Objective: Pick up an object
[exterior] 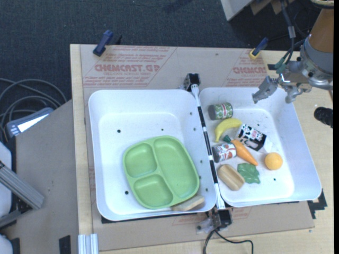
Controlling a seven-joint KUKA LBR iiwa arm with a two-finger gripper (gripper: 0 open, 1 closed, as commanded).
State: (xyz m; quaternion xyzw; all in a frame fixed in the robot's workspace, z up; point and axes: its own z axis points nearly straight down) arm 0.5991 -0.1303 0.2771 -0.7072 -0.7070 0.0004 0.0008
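1. Fingers [263, 92] spread apart, nothing between them. Gripper [276, 90] hangs over the far edge of the right bin [303, 142], arm w/ orange band [323, 33] coming in from upper right.
2. Far left of fingers, well apart: loose cables [26, 97] on the floor.
3. Blue clamp [103, 42] on the bench's far left corner, up-left of fingers.
4. Left bin [106, 115], well left of and nearer the camera than the fingers: green 3-compartment plate [160, 171] inside, tan block [188, 205] wedged at the plate's near edge against the bin wall.
5. Black clip [192, 80] at the far end of the divider btwn bins, left of fingers.
6. Right bin contents, all below/left of fingers, none touching them:
 - green can [221, 110] lying on its side, closest item, near but apart from fingertips.
 - banana [228, 126] just beside the can on its near side.
 - small red/white can [224, 152] by the divider.
 - black/white carton [250, 137], tilted, right of banana.
 - carrot [244, 152] touching carton's near edge.
 - bread roll [230, 177] and green veg piece [249, 173] side by side at the near end.
 - orange [273, 161] furthest right, roughly straight toward the camera from the fingers.
7. Yellow/blue clamp [258, 48] on the bench's far edge, just beyond fingers.
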